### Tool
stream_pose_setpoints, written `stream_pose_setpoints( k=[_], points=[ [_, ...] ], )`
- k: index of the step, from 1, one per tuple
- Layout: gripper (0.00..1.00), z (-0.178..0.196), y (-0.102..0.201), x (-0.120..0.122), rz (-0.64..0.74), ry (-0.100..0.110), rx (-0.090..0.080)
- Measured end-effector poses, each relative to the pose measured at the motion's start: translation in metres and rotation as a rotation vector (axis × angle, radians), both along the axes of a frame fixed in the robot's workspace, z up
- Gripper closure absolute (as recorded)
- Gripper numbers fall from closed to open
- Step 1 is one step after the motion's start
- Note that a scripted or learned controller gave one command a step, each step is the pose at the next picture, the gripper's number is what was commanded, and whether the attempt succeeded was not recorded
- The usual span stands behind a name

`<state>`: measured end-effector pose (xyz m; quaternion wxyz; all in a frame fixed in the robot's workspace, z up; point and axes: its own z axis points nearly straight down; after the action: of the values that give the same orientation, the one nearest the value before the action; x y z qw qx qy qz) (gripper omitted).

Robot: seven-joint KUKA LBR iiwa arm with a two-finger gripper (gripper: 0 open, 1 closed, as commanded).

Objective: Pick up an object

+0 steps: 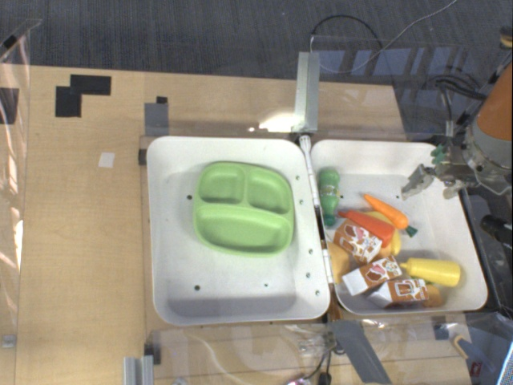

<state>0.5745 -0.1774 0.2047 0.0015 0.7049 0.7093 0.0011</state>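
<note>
Carrot [385, 208] lies partly under pouches; jaws' [433, 181] state unclear.

In your left bin [168, 295] lies a divided tray [243, 208]. Your right bin [473, 291] holds a bottle [328, 186] by the divider, what seems a carrot [386, 209] mid-bin, and packets [377, 275] nearer you.

brown printed packets [377, 273], lettering too small to read

A green bottle [328, 188], an orange carrot [386, 210], a yellow bottle [433, 272] and what seem to be printed snack packets [362, 241] are heaped in the right bin [449, 219].
</note>
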Motion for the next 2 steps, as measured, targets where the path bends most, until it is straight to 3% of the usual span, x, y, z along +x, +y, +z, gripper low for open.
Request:
stream_pose_setpoints(
  k=[1, 2],
  points=[
    [0.00, 0.000, 0.000, 0.000, 0.000, 0.000, 0.000],
    [0.00, -0.115, 0.028, -0.006, -0.123, -0.010, -0.001]
  ],
)
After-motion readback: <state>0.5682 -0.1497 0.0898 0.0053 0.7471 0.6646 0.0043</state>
